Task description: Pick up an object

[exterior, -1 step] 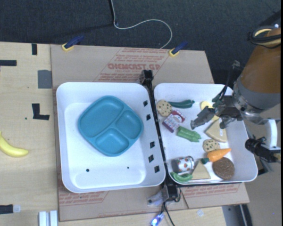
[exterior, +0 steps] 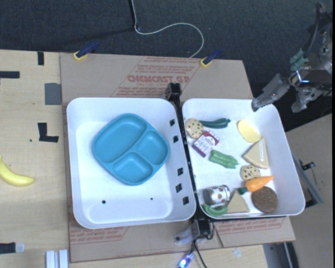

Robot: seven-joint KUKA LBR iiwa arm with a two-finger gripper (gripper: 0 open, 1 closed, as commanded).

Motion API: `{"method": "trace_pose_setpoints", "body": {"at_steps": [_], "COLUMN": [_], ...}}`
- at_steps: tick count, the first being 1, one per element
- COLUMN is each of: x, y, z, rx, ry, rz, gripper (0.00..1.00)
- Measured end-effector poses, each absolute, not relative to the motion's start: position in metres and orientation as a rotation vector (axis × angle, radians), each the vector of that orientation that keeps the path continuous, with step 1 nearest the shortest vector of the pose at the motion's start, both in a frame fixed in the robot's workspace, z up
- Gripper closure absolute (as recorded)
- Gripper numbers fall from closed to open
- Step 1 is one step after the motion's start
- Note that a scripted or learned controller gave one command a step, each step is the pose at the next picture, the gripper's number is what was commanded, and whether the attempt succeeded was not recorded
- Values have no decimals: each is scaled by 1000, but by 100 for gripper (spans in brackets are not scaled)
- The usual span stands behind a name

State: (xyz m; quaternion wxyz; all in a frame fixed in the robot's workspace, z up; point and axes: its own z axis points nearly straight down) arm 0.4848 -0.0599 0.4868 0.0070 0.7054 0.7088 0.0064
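The right bin (exterior: 287,149) holds several toy foods: a cookie (exterior: 194,128), a dark green pepper (exterior: 215,123), a red and white packet (exterior: 205,144), a green pickle (exterior: 223,159), a yellow disc (exterior: 248,130), a sandwich wedge (exterior: 258,154), a carrot (exterior: 259,182), a brown patty (exterior: 264,199) and a small can (exterior: 216,194). My gripper (exterior: 266,98) hangs over the bin's far right corner, above and to the right of the yellow disc. It is apart from every object, and nothing shows in its grasp.
The left bin (exterior: 78,166) holds a blue divided plate (exterior: 131,148). A banana (exterior: 11,175) lies on the bench to the left of the bins. A white cable (exterior: 167,28) loops behind them. The arm (exterior: 315,66) stands at the right.
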Motion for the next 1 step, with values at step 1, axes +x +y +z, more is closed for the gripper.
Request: {"method": "trace_pose_setpoints", "body": {"at_steps": [1], "x": [485], "y": [-61], "z": [488], "rx": [2219], "ry": [2221], "rz": [-2], "gripper": [100]}}
